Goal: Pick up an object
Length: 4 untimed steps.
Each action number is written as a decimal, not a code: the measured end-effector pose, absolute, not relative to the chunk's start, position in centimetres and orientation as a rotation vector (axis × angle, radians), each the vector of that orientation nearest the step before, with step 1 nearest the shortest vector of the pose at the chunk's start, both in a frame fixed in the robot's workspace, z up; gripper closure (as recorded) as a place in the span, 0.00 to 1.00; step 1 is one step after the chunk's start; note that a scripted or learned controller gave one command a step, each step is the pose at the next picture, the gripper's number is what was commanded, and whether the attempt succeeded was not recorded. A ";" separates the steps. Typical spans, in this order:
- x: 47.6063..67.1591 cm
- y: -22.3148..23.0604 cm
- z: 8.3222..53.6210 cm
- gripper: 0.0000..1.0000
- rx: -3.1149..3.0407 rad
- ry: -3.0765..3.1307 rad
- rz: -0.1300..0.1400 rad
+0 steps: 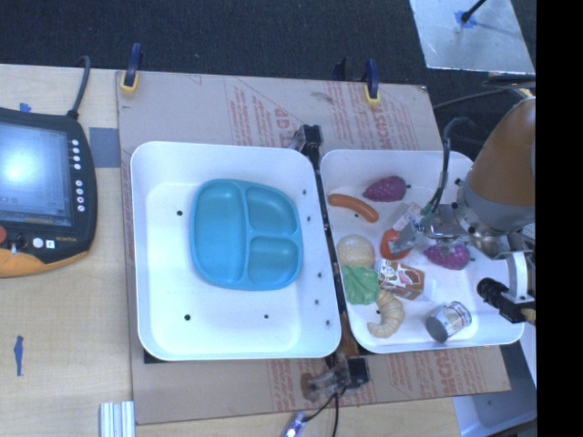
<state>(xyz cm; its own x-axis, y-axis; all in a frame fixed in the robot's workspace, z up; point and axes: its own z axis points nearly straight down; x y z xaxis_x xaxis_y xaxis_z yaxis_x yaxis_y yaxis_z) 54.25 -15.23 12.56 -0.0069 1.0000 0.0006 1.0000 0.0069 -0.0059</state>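
The right bin [351, 164] holds several small things: an orange-red sausage [353, 207], a purple grape bunch [386, 188], a red round piece [393, 244], a second purple item [448, 256], a pale bun [355, 248], a green leaf piece [360, 283], a brown-and-white packet [403, 279], a croissant [389, 316] and a small tin can [448, 320]. My gripper [412, 230] reaches in from the right. It is low over the bin's middle, right beside the red piece and just left of the second purple item. Nothing is visibly lifted.
The left bin [164, 244] carries a blue divided plate [246, 235]. A control pendant with a lit screen [41, 185] lies on the bench at the far left. Clamps [130, 78] pin the cardboard sheet under the bins.
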 end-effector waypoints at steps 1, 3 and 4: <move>60.6 -12.3 9.6 0.00 -2.217 -2.233 -0.001; 57.1 -10.9 9.6 0.00 -2.224 -2.235 -0.005; 56.9 -11.0 9.6 0.00 -2.221 -2.235 -0.006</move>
